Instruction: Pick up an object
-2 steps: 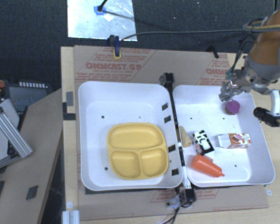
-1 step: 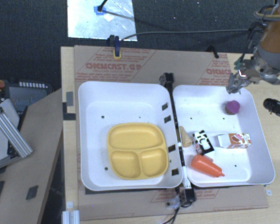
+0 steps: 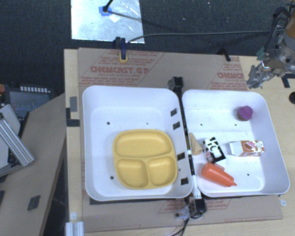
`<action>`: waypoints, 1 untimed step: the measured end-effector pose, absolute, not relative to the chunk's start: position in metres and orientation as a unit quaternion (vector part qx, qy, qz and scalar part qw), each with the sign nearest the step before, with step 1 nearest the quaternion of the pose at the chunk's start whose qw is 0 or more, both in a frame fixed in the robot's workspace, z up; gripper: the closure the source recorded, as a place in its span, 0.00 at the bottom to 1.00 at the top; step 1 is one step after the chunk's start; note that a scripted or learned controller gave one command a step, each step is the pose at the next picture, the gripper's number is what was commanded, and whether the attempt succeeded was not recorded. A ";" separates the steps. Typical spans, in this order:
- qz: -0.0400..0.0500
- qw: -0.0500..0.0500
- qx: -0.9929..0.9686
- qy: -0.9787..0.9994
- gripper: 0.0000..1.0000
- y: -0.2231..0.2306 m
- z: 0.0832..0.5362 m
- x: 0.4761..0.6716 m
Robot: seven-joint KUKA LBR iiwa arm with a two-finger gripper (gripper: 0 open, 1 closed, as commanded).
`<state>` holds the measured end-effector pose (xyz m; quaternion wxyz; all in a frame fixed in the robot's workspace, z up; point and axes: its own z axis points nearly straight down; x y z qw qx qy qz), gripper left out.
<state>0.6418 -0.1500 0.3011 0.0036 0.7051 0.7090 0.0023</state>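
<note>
The fingers [image 3: 253,80] are hanging at the upper right of the camera view, outside the top right corner of the right bin [image 3: 275,132] and over the bare bench [image 3: 196,65]; nothing is showing between them, but they are too small and dark here to judge how far apart they are standing. Above them the grey arm [image 3: 290,43] is reaching in from the right edge. Nearest below them, a purple ball [image 3: 245,113] is sitting alone in the bin's upper right part. Lower down, a small white and brown carton [image 3: 247,148] is lying on its side, a black and white block [image 3: 214,149] is resting just left of it, a tan piece [image 3: 194,144] is leaning by the bin's left wall, and an orange carrot-shaped toy [image 3: 218,175] is lying near the front. The left bin [image 3: 98,112] is holding a yellow divided plate [image 3: 144,158]. By my reading the try is only at the approach step: no object is lifted yet. The next move is calling for travel inward over the rim, centring above one piece, then a straight descent; the ball looks the closest and least crowded, though it may roll.
</note>
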 end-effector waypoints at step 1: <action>0.001 0.000 0.704 0.710 1.00 -0.100 0.280 0.633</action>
